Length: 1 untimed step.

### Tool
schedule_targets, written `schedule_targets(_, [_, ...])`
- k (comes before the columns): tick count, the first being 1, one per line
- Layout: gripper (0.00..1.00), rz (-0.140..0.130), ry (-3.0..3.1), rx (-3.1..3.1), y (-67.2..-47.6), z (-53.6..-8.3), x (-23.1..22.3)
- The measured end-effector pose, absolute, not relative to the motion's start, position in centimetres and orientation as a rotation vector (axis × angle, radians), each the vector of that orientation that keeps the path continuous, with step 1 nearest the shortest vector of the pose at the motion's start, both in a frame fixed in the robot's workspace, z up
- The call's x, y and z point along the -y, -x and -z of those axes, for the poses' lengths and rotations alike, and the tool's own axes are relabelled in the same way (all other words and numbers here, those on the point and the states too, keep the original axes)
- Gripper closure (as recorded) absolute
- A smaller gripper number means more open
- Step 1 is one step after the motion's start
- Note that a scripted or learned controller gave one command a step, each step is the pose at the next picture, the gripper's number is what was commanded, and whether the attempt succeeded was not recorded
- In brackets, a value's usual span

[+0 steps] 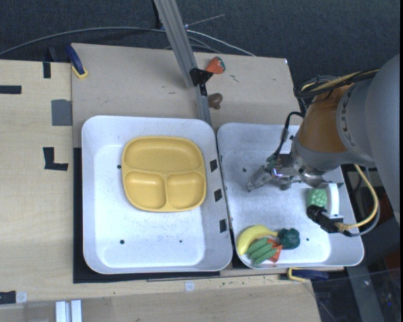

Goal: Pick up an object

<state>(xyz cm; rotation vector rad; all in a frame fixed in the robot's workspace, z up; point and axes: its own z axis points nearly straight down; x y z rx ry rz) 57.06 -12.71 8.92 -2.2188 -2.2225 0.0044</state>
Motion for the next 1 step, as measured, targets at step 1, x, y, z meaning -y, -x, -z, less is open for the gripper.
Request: schedule_targets(1, [1.00,-0.003,2.217,2.222,-57.08,-10.10,12.66])
